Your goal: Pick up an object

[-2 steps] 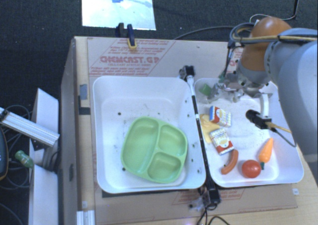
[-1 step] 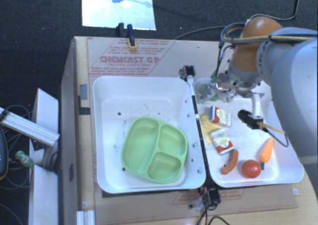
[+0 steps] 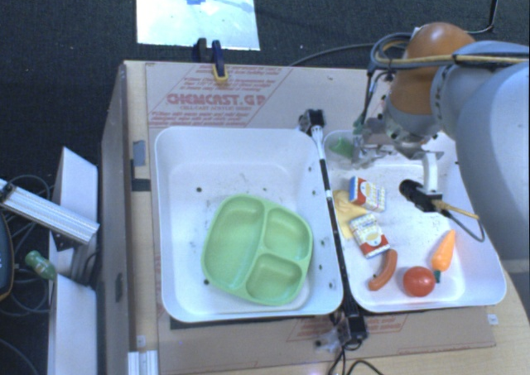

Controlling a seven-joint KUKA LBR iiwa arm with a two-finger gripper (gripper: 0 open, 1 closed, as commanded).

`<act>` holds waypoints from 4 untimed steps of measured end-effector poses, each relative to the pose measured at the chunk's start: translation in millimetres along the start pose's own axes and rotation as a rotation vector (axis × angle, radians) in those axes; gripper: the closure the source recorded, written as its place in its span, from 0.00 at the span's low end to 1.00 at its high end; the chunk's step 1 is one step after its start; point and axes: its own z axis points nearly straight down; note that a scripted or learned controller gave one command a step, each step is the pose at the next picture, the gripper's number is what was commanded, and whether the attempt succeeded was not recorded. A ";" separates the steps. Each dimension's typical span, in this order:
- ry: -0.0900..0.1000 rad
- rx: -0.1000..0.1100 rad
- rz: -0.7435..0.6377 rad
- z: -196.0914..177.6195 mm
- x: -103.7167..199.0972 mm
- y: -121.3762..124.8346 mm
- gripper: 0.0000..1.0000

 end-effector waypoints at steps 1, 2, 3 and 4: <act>0.000 0.000 0.000 0.1 0.0 0.0 0.00; 0.000 0.002 0.007 11.0 -15.5 -1.2 0.00; 0.001 0.002 0.003 11.1 -1.4 -0.9 0.00; 0.001 0.002 0.003 11.2 -0.7 -1.0 0.00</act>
